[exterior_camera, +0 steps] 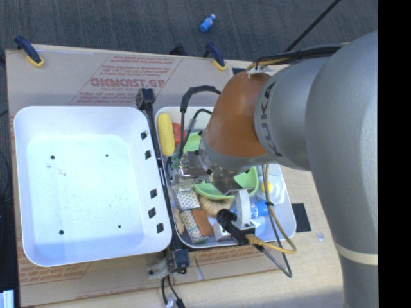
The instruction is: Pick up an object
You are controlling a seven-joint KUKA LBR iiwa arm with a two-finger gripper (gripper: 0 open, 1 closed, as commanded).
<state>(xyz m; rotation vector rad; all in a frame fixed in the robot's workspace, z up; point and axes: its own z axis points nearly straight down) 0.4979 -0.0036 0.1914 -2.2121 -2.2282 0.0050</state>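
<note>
The grey arm (321, 108) reaches in from the right and hangs over the right-hand bin (288, 218), its orange band (234, 117) and wrist covering most of what lies inside. The gripper (192, 165) sits low over the bin's left part, just right of the divide between the two bins. Whether the jaws are released or clenched cannot be told, since the wrist body hides them from above.

The task's thing could be any item in the crowded bin. A yellow corn cob (166, 133) lies along the bin's left wall, on the far side of the gripper, with its long axis running near to far. A lime-green bowl (212, 190) sits just near of the gripper and partly under the wrist. Nearer again lie a checkered packet (187, 201) and a brown block (201, 222) side by side, and a small blue piece (258, 212) shows to their right under the cable.

The left-hand bin (83, 185) holds nothing that can be made out, so the pick has to come from the right one.

My judgement is that the arm is in its descent or search step, with no grasp confirmed. The corn cob is the clearest candidate: it lies just far and left of the gripper, so the jaws would need to straddle its short width, closing left to right across it. The bin wall beside it leaves little room for the left finger.
</note>
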